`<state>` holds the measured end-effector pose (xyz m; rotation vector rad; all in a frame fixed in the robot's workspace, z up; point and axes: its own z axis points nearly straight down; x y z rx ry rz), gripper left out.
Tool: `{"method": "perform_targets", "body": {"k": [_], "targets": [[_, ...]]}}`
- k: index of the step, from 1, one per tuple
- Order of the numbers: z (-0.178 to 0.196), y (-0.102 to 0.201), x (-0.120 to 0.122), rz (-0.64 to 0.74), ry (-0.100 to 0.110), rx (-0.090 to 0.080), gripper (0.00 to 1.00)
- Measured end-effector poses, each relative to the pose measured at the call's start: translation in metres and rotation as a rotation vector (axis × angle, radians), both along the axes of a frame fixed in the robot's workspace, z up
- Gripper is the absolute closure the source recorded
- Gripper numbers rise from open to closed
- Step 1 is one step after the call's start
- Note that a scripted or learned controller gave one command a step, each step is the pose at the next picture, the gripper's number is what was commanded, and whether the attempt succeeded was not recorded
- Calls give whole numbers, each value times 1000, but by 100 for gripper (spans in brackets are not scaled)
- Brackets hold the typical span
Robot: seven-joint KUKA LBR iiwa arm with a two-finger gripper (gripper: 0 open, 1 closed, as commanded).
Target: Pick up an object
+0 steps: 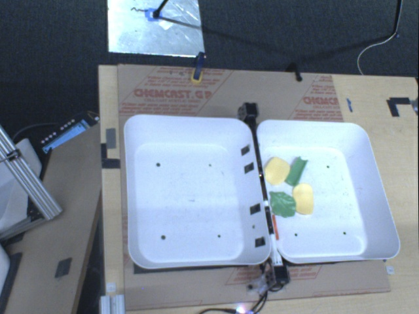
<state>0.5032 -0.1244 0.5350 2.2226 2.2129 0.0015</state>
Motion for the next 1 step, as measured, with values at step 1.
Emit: {"method": "perform_targets", "body": {"k": [1], "targets": [[-98,148,-18,22,11,6,100]]}}
